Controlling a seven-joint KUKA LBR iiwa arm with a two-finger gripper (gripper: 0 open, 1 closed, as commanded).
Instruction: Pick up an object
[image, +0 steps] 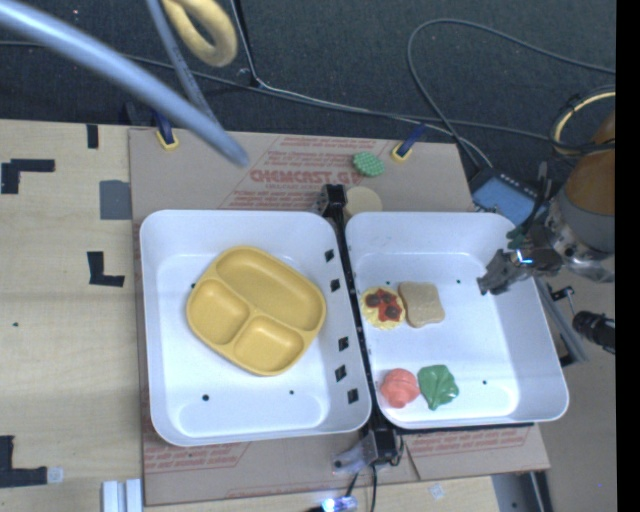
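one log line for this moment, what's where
claw: over right bin's right edge, holding nothing | right bin: pizza, bread, tomato, greens | left bin: yellow tray

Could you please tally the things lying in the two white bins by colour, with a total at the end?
Yellow: 2, the divided plate in the left bin and the round piece with red spots in the right bin
Tan: 1, the toast slice
Red-orange: 1, the round piece
Green: 1, the leafy piece
Total: 5
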